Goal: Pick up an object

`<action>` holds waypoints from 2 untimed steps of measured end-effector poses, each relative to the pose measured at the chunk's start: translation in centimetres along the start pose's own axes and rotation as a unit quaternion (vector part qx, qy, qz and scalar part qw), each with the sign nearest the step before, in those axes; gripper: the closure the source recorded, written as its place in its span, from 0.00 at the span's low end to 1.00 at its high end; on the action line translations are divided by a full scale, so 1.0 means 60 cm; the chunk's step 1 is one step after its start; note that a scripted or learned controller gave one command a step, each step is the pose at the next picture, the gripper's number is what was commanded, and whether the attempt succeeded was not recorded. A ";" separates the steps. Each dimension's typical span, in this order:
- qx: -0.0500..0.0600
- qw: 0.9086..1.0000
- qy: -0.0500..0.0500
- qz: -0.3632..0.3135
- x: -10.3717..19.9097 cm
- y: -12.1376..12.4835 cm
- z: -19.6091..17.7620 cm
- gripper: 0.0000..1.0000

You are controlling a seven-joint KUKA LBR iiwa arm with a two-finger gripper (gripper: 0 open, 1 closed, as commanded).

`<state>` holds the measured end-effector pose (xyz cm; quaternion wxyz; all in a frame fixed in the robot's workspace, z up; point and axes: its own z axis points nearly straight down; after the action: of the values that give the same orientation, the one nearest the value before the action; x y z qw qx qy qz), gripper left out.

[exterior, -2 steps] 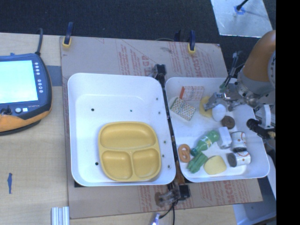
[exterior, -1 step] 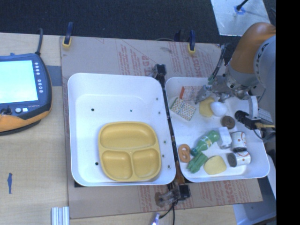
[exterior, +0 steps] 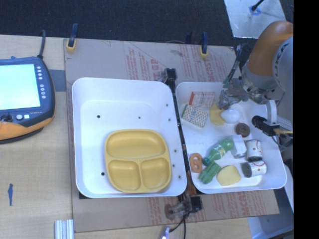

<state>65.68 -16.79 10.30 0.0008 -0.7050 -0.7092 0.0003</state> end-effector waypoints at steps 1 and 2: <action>0.001 1.000 0.000 0.002 -0.075 -0.077 -0.011 1.00; -0.001 1.000 0.000 0.000 0.050 -0.071 -0.193 1.00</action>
<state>61.40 -13.82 21.89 -0.0002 -0.7053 -0.7089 -0.0007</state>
